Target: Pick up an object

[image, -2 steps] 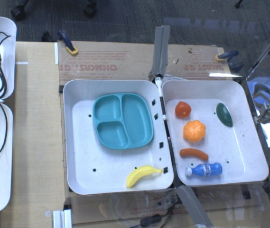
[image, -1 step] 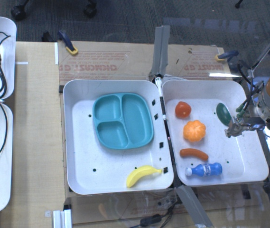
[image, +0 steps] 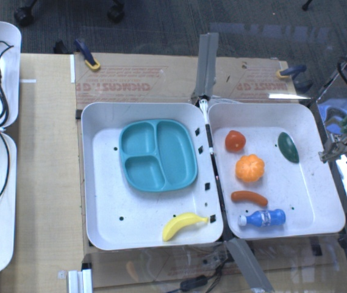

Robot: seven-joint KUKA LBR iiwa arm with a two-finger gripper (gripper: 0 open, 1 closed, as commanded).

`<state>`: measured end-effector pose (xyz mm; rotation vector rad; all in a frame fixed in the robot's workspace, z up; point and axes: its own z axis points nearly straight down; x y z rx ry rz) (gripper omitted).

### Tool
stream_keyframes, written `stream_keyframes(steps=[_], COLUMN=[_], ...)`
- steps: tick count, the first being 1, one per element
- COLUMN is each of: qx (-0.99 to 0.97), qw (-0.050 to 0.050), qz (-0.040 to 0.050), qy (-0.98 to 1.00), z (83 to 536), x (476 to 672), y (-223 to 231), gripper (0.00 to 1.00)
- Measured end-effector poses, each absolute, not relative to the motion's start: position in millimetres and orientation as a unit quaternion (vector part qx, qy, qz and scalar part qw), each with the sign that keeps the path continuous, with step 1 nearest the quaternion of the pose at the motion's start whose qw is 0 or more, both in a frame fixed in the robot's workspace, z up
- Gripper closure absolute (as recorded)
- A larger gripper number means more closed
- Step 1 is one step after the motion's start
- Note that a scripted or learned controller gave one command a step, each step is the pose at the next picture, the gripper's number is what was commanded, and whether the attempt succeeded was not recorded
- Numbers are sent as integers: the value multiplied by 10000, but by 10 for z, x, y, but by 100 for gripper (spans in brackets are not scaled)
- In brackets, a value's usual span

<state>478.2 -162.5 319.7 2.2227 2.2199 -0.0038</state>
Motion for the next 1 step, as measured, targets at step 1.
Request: stream_keyframes(steps=[1], qx=[7068], qw=[-11], qz=[-15], qy=[7074], z=[2223], x=[4776], y=[-1154], gripper=[100])
